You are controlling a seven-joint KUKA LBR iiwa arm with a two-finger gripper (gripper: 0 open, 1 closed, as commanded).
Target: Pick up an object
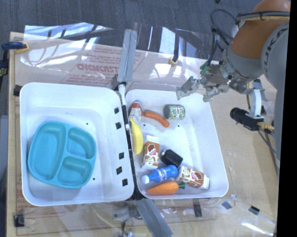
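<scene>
The right bin (214, 144) holds a green can (174, 111), an orange sausage (156, 118), a banana (135, 135), a small red-capped bottle (135, 108), a patterned carton (151, 154), a black block (172, 157), a blue bottle (160, 174), a carrot (162, 188) and a second carton (192, 178). My gripper (196, 92) hangs over that bin's far edge, above and to the right of the green can. It is open, with nothing between its fingers (184, 90).
The left bin (29, 103) holds a blue divided plate (62, 154). A raised divider (124, 144) separates the two bins. Clear plastic sheeting (92, 52) lies behind them.
</scene>
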